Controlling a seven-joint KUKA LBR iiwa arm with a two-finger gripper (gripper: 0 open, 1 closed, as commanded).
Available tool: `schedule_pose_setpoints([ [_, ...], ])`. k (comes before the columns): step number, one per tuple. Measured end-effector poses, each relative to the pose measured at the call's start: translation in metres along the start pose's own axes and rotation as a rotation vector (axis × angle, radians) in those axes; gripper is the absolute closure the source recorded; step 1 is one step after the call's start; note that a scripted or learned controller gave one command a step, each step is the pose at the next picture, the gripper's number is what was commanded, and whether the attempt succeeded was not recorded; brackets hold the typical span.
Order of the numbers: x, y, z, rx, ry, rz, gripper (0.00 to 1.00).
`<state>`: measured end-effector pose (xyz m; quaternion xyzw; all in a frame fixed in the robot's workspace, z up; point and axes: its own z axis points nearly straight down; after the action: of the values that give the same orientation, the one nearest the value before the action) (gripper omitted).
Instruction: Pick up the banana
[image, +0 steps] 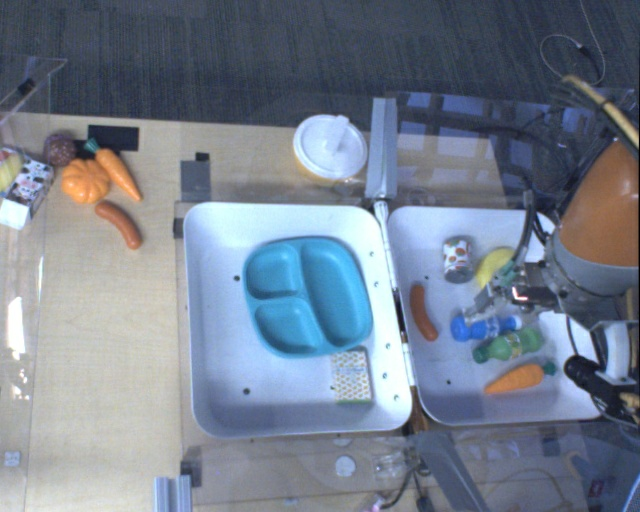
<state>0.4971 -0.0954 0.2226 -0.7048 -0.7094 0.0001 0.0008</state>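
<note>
The yellow banana (493, 266) lies in the right bin (440, 400), just right of a small tin can (458, 259). My gripper (497, 297) hangs directly in front of the banana, its tips low between the banana and a blue bottle (483, 327). Part of the banana's right end is hidden behind the gripper body. Nothing shows between the gripper tips.
In the right bin are also a sausage (424, 311), a green bottle (508, 346) and a carrot (516, 379). The left bin (215, 390) holds a blue divided plate (304, 295) and a small box (351, 376). Toy food lies on the bench at far left.
</note>
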Motion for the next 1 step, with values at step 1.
schedule_pose_setpoints([
  [1,-0.0210,0.0957,0.0247,-0.004,-0.002,-0.158,0.00],
])
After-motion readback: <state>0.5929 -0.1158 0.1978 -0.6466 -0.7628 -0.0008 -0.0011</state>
